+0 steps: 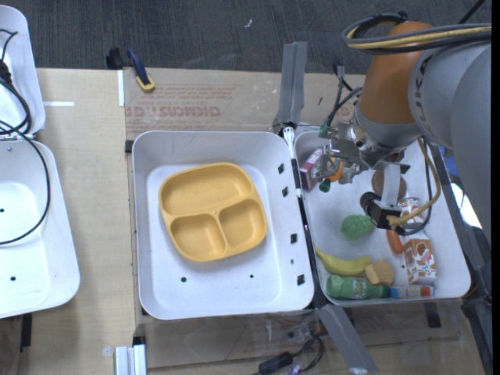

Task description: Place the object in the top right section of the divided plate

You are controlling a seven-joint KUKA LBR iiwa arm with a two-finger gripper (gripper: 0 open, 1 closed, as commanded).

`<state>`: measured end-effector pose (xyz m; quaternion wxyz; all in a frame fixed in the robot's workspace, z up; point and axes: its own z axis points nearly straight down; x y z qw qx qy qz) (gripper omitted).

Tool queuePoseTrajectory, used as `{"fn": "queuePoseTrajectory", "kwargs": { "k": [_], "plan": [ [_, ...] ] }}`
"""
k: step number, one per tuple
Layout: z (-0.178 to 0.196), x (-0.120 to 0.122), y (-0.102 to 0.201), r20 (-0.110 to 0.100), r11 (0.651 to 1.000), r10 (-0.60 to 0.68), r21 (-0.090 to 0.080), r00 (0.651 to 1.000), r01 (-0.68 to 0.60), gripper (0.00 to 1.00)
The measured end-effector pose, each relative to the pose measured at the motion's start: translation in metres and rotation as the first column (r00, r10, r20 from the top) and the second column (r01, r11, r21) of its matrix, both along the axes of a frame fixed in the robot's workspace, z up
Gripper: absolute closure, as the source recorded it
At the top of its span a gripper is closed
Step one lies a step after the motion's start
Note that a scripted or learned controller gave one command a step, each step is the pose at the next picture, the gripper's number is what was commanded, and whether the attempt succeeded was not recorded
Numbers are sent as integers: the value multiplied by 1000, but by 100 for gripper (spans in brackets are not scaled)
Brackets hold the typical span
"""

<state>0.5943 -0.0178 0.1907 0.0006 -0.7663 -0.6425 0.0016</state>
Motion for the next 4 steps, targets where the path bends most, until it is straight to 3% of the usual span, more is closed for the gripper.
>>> {"fn": "queuePoseTrajectory", "kwargs": {
  "k": [1,2,3,4],
  "plan": [
    [0,-36,58,-2,996,-87,0,996,87,100],
    [29,-49,127,1,987,163,0,987,-163,100],
    [-62,27,180,0,765,644,2,765,-644,100],
    [-62,28,179,2,765,643,1,765,-643,0]
  ]
}}
